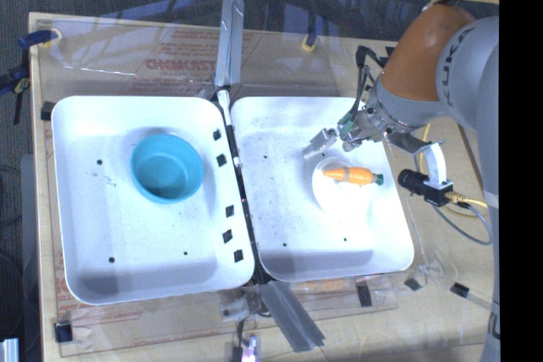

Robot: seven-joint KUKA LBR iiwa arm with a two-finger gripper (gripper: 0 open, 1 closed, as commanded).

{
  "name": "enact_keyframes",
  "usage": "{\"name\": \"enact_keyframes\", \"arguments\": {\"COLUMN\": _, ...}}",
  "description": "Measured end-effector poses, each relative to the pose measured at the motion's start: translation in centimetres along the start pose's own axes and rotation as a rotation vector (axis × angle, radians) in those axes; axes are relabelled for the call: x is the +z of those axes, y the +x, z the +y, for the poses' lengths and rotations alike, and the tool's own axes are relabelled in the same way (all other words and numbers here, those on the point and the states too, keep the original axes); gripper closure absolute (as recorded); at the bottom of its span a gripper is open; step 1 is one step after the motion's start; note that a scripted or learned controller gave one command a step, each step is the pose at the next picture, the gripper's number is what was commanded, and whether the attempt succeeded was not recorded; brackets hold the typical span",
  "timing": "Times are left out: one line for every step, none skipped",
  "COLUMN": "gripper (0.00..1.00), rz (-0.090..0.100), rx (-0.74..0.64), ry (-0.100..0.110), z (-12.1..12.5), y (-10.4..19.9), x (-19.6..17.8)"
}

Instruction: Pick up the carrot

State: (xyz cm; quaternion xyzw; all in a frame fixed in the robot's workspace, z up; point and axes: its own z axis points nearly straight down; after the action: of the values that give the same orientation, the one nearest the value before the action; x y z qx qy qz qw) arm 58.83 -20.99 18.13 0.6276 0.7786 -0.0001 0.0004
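Approach is the step in hand: two-finger gripper (pixel 327 142), spread wide and empty, hangs just above-left of the small orange carrot (pixel 352 175), which lies in the right white bin (pixel 280 250), so the next move calls for a drop astride it.

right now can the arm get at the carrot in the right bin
Probably yes. The carrot lies in the open on a white plate in the right bin, nothing over it, and the end effector hangs just above and beside it.
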Motion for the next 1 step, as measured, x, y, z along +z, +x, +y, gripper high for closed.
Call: {"name": "enact_keyframes", "arguments": {"gripper": 0.00, "rz": 0.001, "rx": 0.054, "ry": 0.002, "z": -5.03, "y": 1.05, "x": -4.94}}
